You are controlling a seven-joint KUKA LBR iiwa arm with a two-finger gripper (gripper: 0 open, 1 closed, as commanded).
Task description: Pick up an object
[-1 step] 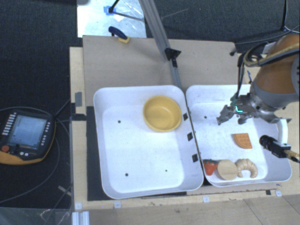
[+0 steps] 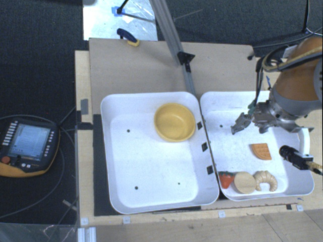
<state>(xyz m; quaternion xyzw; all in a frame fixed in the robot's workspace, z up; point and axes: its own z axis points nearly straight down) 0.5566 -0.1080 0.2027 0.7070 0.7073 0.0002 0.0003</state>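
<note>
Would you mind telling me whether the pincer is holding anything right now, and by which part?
Nothing is held. The pincer hangs open over bare floor of the right bin, apart from the waffle, croissant and the other food.

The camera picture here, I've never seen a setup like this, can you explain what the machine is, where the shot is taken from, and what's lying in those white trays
A fixed camera looks down at a slant on a bench. The grey and orange shape at right is a robot arm; its gripper hangs above the right bin with nothing between its fingers. That bin contains a waffle-like orange piece, a croissant, a round beige piece and something small and red. The left bin holds a yellow bowl. Off the bench at left lies the arm's handheld control pad.
</note>
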